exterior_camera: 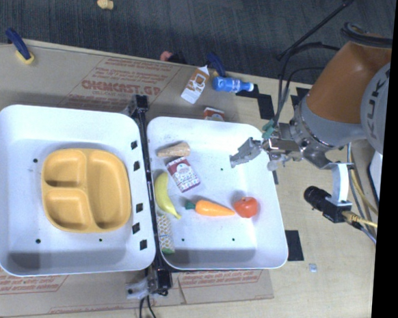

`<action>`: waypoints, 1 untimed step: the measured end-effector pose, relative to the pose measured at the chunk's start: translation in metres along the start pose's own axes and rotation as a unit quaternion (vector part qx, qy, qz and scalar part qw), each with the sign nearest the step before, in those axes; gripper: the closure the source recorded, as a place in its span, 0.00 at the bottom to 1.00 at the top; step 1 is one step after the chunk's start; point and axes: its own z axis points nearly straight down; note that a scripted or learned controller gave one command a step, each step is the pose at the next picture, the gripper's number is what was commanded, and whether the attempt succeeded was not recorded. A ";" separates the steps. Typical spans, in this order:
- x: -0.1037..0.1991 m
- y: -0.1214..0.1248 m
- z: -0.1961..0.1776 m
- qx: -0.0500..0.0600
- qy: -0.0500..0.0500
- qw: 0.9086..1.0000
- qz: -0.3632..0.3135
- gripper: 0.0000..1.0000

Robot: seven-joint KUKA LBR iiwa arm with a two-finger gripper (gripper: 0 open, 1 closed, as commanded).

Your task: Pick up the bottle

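A small blue bottle (230, 85) with a white cap lies on its side on the bench behind the right bin (274, 229), outside it. My gripper (259, 159) hovers over the right bin's far right corner, well in front of and to the right of that bottle. Its fingers (243, 153) stand open with nothing between them. A slim, clear, speckled object (165, 234) lies along the right bin's left wall; I cannot tell what it is.
The right bin holds a bread roll (173, 149), a red and white carton (183, 173), a banana (163, 194), a carrot (212, 208) and a tomato (247, 207). A yellow divided plate (87, 188) sits in the left bin (16, 127). A small carton (195, 84) lies beside the bottle.
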 end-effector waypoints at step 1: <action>0.000 0.000 -0.010 0.001 0.000 1.000 -0.003 1.00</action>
